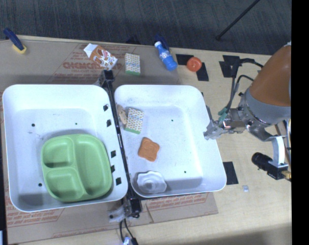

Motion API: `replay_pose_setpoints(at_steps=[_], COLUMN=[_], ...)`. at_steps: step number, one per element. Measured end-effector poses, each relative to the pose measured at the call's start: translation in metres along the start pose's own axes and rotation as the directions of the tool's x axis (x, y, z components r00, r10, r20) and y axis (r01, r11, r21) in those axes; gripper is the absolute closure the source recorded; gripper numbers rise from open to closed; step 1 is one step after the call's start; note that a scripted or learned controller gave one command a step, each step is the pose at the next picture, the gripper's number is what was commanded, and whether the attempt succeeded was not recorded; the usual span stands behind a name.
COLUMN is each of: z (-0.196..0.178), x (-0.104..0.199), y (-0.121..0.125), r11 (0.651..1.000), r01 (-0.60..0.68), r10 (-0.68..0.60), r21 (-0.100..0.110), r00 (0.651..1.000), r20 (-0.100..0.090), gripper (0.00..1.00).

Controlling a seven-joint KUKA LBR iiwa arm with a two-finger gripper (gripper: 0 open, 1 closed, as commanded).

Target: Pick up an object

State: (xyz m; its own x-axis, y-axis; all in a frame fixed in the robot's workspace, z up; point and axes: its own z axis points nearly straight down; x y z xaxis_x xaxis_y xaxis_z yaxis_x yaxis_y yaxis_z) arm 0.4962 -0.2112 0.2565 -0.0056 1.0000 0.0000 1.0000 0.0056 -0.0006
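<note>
Waiting in the right-hand white bin (195, 137), the flat orange wafer-like square (149, 149) lies untouched, well off to the gripper's (211, 132) far side, toward the bin's middle. Nothing is lifted yet, so the whole pick looks undone! Just beyond it sit a small patterned packet (134, 120) and a white crumpled cup-like piece (150, 181). The gripper hovers at the bin's near rim; whether it is spread or pressed together I cannot tell.
</note>
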Motion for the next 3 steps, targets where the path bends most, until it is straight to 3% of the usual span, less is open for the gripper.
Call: replay_pose_setpoints(at_steps=[1, 2, 3], z=[0.032, 0.048, 0.044], x=[0.025, 0.0, 0.0], y=[-0.02, -0.02, -0.02], r11=[1.0, 1.0, 1.0], r01=[0.0, 0.0, 0.0], r10=[0.0, 0.0, 0.0], r21=[0.002, 0.004, 0.001], r00=[1.0, 1.0, 1.0], r20=[-0.001, -0.001, 0.0], gripper=[1.0, 1.0, 1.0])
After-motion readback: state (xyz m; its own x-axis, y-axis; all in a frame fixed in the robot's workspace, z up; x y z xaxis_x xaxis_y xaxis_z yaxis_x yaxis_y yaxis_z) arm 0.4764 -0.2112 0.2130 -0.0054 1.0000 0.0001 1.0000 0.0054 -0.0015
